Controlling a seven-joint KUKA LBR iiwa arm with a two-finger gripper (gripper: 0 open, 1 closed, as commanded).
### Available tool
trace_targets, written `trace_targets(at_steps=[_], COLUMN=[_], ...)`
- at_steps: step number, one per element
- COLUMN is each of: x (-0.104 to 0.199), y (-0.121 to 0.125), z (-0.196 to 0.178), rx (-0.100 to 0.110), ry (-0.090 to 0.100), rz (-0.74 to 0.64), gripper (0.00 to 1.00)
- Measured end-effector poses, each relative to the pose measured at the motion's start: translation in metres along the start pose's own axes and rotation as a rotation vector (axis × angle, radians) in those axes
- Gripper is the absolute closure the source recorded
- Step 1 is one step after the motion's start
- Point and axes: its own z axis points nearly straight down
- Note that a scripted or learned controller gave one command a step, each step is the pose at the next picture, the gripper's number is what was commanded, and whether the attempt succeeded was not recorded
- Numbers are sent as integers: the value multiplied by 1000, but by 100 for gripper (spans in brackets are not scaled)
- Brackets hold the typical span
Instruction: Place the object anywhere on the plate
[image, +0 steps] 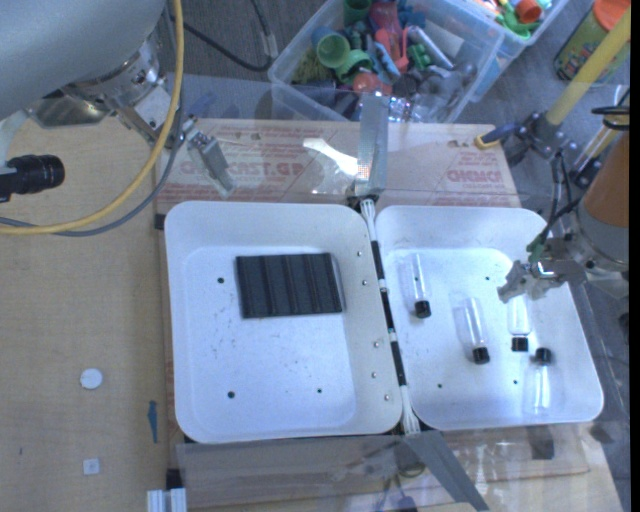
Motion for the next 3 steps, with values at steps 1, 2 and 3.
trace_targets(at_steps=[1,2,3], x=[12,20,-2], y=[-46,-63,-64], z=[52,105,105], rx=[3,-6,-5], ry=[1,-1,-1], rz=[-19,169,-217], gripper=[100,100,100])
